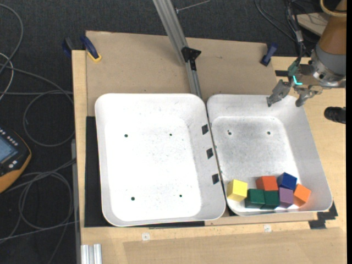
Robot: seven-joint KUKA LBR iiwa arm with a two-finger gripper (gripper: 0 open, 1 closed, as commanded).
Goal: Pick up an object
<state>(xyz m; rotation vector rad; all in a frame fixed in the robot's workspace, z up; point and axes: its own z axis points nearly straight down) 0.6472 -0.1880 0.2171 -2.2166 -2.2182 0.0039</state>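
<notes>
Several small coloured blocks lie clustered at the near end of the right bin [308,147]: a yellow block [238,190], a dark green block [256,198], a green block [271,198], an orange-red block [269,183], a blue block [287,180], a purple block [286,195] and an orange block [302,193]. My gripper [288,96] hangs over the far right corner of that bin, well away from the blocks. Its two fingers are spread apart and nothing is between them.
The left bin [110,147] lies beside the right one, with black clips [209,153] along the shared edge. A slanted metal pole [176,32] rises behind the bins. Blue clamps [92,49] hold the bench board. Cables and a device lie on the floor to the left.
</notes>
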